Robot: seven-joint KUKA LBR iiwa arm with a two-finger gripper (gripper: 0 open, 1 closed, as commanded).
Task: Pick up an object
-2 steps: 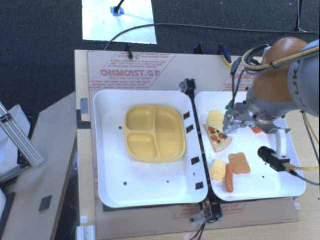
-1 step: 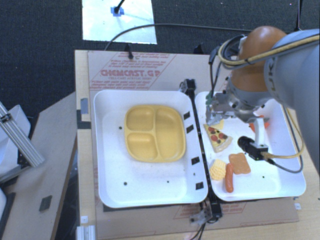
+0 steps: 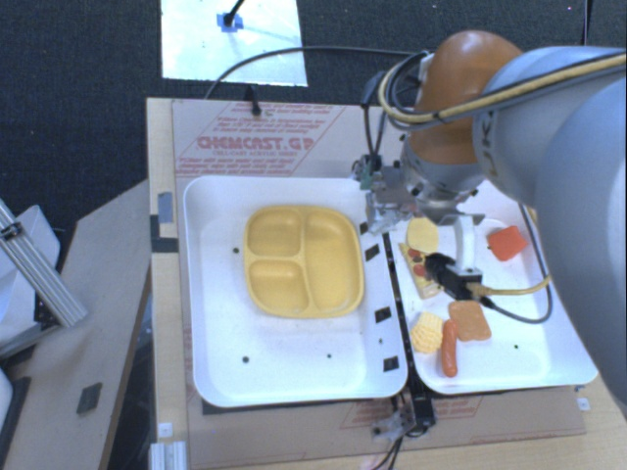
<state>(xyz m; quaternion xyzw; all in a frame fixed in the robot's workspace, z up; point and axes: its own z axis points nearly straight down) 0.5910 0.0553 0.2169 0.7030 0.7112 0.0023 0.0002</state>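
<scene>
**Holdings: two bins, gripper at the divide**

Left bin (image 3: 211, 360): one yellow divided plate (image 3: 302, 260). Right bin (image 3: 549, 355): toy foods. My gripper (image 3: 385, 211) hangs over the divide between the bins. I cannot tell whether it is open or closed, and nothing is visibly held.

Nearest item is a pale yellow round piece (image 3: 422, 233) in the right bin, just to the view's right of me, with no marked long axis. Orange block (image 3: 506, 242): farther right. Red sausage (image 3: 449, 349): nearer the camera, long axis front to back.

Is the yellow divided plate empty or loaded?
Empty: the yellow divided plate sits upright in the left bin, all three compartments bare.
</scene>
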